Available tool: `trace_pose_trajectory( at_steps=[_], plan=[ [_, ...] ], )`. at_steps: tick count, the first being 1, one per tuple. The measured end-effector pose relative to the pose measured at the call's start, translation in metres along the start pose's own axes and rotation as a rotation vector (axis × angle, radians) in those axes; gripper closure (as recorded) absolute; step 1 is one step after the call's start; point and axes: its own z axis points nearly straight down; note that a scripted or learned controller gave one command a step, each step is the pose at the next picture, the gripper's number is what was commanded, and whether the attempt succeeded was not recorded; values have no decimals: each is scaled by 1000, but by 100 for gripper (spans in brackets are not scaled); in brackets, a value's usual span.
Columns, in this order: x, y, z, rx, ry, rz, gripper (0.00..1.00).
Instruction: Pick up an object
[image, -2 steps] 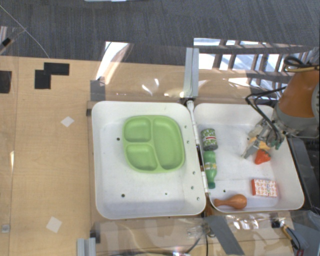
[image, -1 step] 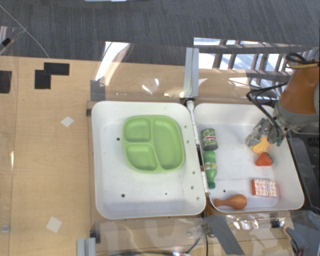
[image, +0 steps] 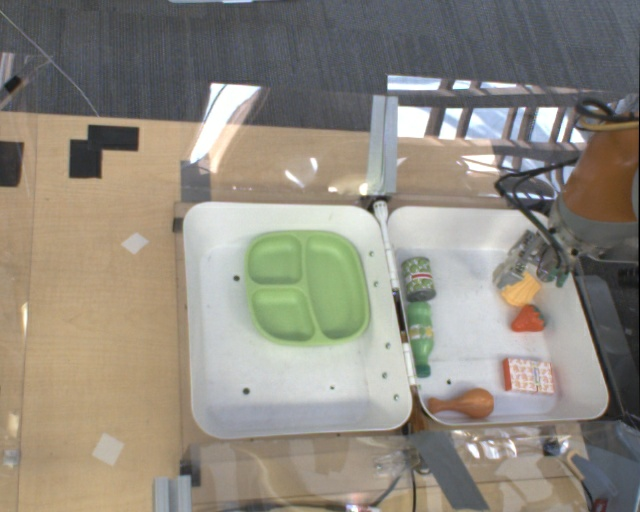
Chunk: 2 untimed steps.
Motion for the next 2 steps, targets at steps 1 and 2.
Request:
trace_pose_trajectory(
  at_steps=[1,2],
  plan=[
    [35,-26,-34,9,21,288,100],
    [81,-48,-61,14,22,621,100]
  ],
)
